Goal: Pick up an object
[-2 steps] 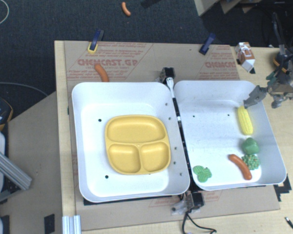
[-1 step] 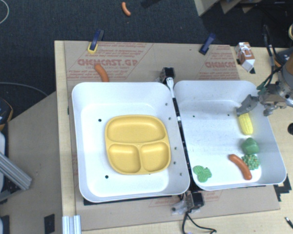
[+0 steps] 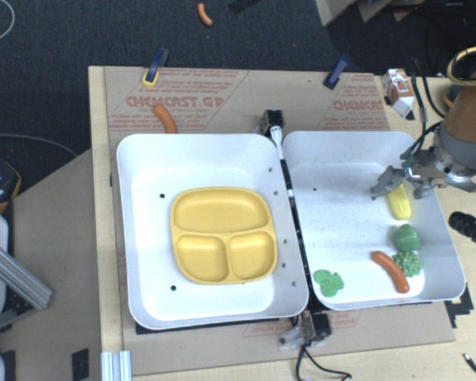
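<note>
In the right bin [image 3: 341, 173], my gripper [image 3: 403, 184] hangs at the far right side, just above the upper end of a yellow corn cob [image 3: 400, 205]. Its fingers [image 3: 385, 183] are spread open, with nothing held between them. Below the corn lie a green pepper-like piece [image 3: 406, 236], a green bunch of grapes [image 3: 411, 263] and an orange-red sausage [image 3: 390, 271]. A small green broccoli-like piece [image 3: 328, 282] sits near the bin's front edge.
The left bin [image 3: 143, 181] holds a yellow three-compartment plate [image 3: 222, 235]. An orange sausage [image 3: 166, 118] lies on the cardboard behind that bin, another [image 3: 205, 13] on the dark floor. Clamps [image 3: 153, 67] grip the board's back edge.
</note>
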You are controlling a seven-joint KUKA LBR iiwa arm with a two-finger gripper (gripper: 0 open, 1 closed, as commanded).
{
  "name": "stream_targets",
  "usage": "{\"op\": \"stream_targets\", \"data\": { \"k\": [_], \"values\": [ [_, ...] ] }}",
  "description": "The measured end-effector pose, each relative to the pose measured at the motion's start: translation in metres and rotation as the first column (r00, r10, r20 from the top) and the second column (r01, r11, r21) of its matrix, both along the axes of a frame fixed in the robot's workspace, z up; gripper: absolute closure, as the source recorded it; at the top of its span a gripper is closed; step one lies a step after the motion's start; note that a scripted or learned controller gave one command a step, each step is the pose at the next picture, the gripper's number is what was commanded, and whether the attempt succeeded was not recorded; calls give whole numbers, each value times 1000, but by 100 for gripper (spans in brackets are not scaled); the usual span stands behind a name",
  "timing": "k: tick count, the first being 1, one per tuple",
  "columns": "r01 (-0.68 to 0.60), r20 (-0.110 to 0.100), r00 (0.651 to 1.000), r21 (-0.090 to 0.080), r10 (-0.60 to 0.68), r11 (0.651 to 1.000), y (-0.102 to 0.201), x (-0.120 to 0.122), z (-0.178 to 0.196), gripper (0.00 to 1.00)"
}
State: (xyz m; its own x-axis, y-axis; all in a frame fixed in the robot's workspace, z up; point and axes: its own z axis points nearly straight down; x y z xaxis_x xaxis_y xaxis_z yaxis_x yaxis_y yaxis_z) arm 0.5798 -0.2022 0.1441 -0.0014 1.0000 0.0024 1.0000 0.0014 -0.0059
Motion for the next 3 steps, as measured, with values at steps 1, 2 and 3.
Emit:
{"op": "stream_targets", "data": {
  "k": [1,2,3],
  "values": [
    [2,13,1000,-10,-2,1000,-3,2,-47,0],
    [1,9,1000,-5,-1,1000,0,1,-39,100],
    [0,12,1000,-5,0,1000,4,4,5,100]
  ]
}}
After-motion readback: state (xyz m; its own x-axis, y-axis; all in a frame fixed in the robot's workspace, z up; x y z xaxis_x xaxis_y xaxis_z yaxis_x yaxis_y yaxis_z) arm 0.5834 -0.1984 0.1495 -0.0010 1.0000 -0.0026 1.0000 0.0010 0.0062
